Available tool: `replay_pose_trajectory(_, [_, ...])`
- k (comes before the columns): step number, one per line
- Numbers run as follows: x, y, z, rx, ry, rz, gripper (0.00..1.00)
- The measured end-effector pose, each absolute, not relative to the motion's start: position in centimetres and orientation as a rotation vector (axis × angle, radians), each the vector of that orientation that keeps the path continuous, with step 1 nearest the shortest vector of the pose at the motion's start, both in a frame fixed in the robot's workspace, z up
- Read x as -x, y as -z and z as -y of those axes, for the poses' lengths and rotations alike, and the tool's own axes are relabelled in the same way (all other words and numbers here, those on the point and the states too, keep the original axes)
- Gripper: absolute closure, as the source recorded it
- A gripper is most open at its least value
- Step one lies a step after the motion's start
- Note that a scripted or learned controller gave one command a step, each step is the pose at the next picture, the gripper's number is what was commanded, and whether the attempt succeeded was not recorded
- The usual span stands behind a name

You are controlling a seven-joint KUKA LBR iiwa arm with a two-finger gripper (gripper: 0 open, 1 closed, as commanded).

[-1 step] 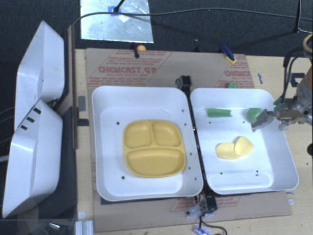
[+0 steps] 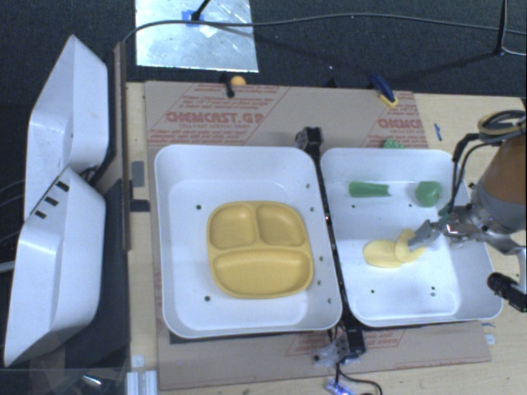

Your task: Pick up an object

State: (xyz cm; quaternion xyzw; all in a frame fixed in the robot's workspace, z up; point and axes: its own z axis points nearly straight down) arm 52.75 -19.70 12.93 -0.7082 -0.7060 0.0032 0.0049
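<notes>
Desk bearing two white bins. Left bin: a yellow divided plate at centre. Right bin: a green stick and green ball near the far wall; the end effector sits against a pale yellow object mid-bin, its grip state indiscernible.

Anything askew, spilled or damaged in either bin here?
Nothing stands out. The yellow divided tray lies flat in the left bin. In the right bin, the green stick, green lump and yellow pieces lie loose, with the tool beside the yellow pieces.
</notes>
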Motion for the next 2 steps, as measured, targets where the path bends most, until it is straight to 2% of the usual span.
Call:
replay_pose_trajectory(1, [-51.3,-15.6,18.5,2.159,0.001,2.284,0.00])
replay_pose_trajectory(2, [-57.2,-18.0,18.0,2.221,0.004,2.228,0.00])
